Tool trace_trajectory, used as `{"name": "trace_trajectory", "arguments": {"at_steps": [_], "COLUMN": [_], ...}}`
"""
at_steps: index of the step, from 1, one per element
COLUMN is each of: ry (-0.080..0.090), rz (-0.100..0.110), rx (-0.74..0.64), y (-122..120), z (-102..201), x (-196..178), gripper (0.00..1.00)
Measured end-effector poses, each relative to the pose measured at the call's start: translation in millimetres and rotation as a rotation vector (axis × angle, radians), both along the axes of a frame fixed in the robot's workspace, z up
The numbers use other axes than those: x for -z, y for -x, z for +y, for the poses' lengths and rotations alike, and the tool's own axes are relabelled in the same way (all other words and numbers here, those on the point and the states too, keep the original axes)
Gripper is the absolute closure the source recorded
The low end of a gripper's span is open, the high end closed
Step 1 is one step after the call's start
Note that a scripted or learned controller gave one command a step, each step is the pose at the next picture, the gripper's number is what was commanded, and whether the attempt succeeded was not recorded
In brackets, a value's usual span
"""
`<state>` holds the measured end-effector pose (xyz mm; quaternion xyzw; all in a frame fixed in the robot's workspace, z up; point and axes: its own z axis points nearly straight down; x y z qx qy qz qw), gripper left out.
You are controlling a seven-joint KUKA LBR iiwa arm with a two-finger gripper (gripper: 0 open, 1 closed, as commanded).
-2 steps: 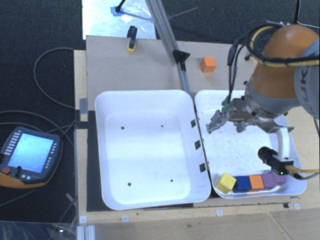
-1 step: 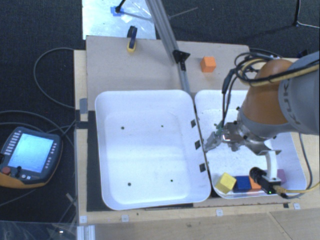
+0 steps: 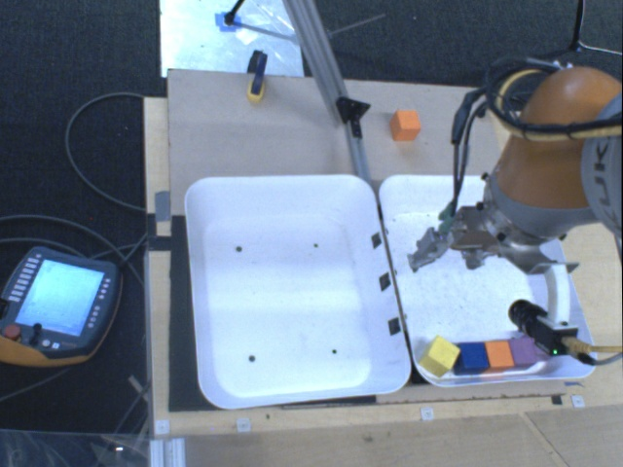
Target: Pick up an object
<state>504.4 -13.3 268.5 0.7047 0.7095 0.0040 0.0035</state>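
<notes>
Grey arm (image 3: 560, 163) bent over right bin (image 3: 409, 202); pincer (image 3: 425, 251) seemingly low.

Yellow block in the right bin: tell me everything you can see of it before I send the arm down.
The yellow block is a small cube, matte like foam or painted wood, turned slightly askew. It lies in the right bin's near corner, leftmost in a row, next to a blue block. The gripper hangs apart from it.

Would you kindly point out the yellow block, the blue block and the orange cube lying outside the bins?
yellow block (image 3: 440, 354), camera view, top face.
blue block (image 3: 473, 357), camera view, top face.
orange cube (image 3: 406, 125), camera view, its middle, on the bench behind the bins.
</notes>
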Motion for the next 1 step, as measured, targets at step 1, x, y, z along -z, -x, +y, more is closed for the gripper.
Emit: {"name": "trace_trajectory", "arguments": {"at_steps": [1], "ry": [0.002], "rz": [0.004], "rx": [0.007], "y": [19.1], "z": [-33.8], "x": [-32.2], "gripper": [0.0]}}
